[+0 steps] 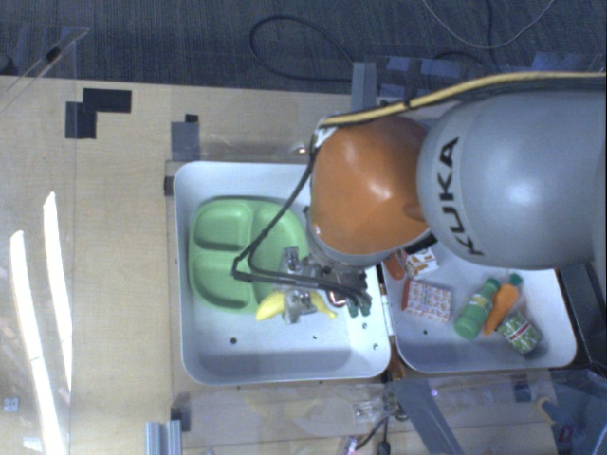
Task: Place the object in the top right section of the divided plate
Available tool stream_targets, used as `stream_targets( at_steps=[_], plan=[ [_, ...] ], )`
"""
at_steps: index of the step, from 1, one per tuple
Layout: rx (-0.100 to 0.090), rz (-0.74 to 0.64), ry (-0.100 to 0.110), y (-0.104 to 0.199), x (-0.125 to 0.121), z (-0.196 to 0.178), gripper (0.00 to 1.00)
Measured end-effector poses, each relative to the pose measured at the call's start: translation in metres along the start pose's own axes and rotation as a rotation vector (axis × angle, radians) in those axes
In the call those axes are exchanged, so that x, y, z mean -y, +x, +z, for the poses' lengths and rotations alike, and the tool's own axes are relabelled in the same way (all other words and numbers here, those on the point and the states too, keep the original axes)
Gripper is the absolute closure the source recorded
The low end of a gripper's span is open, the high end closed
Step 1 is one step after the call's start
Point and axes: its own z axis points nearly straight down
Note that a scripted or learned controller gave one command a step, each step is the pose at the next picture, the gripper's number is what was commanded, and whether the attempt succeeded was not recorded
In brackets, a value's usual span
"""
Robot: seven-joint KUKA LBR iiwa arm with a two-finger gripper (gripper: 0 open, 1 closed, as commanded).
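Note:
A green divided plate (228, 249) lies in the left part of the left white bin (275, 363). A yellow banana-shaped object (272, 307) lies on the bin floor just off the plate's lower right corner. Its two ends stick out on either side of the gripper. My gripper (300, 298) hangs right over the banana's middle and hides that part. The grey arm with its orange band (365, 192) comes in from the right and covers the plate's right edge and the bin's upper right.
The right bin (560, 354) holds a green bottle (474, 311), an orange carrot (505, 301), a small green can (520, 334), a patterned flat box (429, 301) and a small packet (422, 262). A black cable (270, 230) loops across the plate.

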Motion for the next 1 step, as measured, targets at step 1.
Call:
stream_targets(
  at_steps=[1],
  plan=[
    [0.018,-0.245,0.000,-0.0489,0.0448,-0.1034,1.00]
  ],
)
